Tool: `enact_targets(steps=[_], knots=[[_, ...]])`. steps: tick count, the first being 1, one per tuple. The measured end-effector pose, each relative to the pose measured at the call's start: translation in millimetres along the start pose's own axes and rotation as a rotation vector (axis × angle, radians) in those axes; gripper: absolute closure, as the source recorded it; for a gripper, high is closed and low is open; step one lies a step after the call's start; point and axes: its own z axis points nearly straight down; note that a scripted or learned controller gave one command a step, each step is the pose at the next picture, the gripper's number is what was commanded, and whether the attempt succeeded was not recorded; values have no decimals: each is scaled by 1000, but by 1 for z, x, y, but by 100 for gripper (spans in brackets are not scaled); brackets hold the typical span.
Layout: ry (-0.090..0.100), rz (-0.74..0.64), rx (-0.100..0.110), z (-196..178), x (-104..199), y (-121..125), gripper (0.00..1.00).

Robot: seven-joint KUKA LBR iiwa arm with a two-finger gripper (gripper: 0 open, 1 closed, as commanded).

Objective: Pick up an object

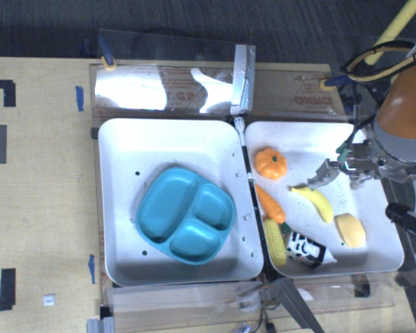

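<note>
The right bin (pixel 374 259) holds several toy foods. A small orange pumpkin (pixel 271 164) sits at its upper left, with a carrot (pixel 270 203) and a corn cob (pixel 275 241) along the left wall below it. A yellow banana (pixel 317 201) lies in the middle, and a pale yellow lump (pixel 351 229) lies to its lower right. A black-and-white item (pixel 305 248) rests near the front wall. My gripper (pixel 341 177) hangs open over the bin's right half, just above and to the right of the banana, with nothing between its fingers.
The left bin (pixel 118 144) holds a blue divided plate (pixel 186 215). A shiny clear panel (pixel 166 89) and a metal post (pixel 243 78) stand behind the bins. Yellow and black cables (pixel 381 50) run at the upper right by the arm.
</note>
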Motion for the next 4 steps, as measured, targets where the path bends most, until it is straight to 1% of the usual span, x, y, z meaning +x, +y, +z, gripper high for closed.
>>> enact_targets(steps=[1,2,3,4], knots=[[-3,-32,-8,135,-27,9,0],[-5,-30,-12,124,-27,10,100],[-2,-5,-6,86,-13,24,100],[1,73,-2,38,35,-28,100]])
